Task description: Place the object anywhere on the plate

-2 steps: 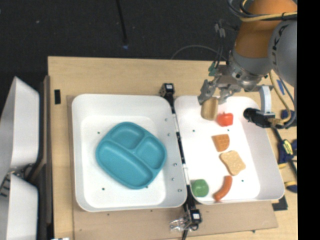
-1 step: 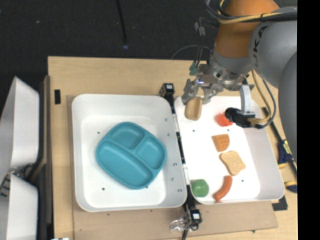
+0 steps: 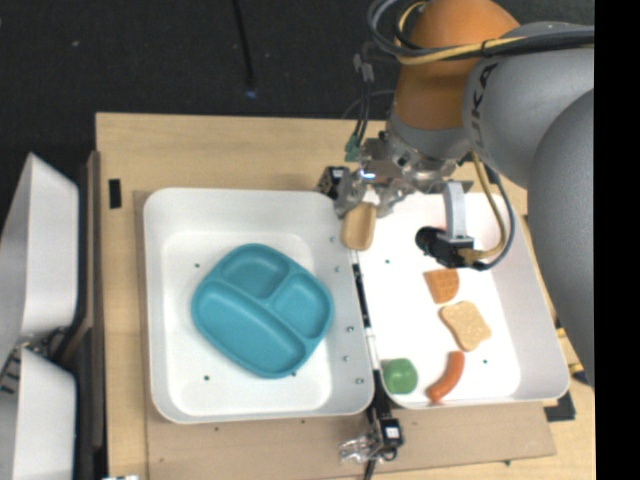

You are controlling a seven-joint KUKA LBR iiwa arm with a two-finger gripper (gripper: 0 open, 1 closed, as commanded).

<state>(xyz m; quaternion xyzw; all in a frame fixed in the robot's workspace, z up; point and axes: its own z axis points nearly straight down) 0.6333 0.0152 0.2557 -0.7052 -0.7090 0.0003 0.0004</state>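
Over the seam between the two shallow white bins, the two-finger gripper (image 3: 362, 208) hangs with a tan, bread-like lump (image 3: 358, 228) pinched between its closed fingers. To do this well, I'd say it should carry the lump leftward, clearing the bin walls, and release low over the teal plastic divided plate (image 3: 262, 309) in the left bin (image 3: 160, 268). In the right bin (image 3: 520, 368) lie an orange chunk (image 3: 441, 285), a toast slice (image 3: 466, 325), a green piece (image 3: 400, 375) and a sausage (image 3: 446, 377), none obstructing.

A bulky grey arm (image 3: 540, 98) with a rounded orange band (image 3: 445, 43), looped cables, and a metallic tool (image 3: 362, 200).
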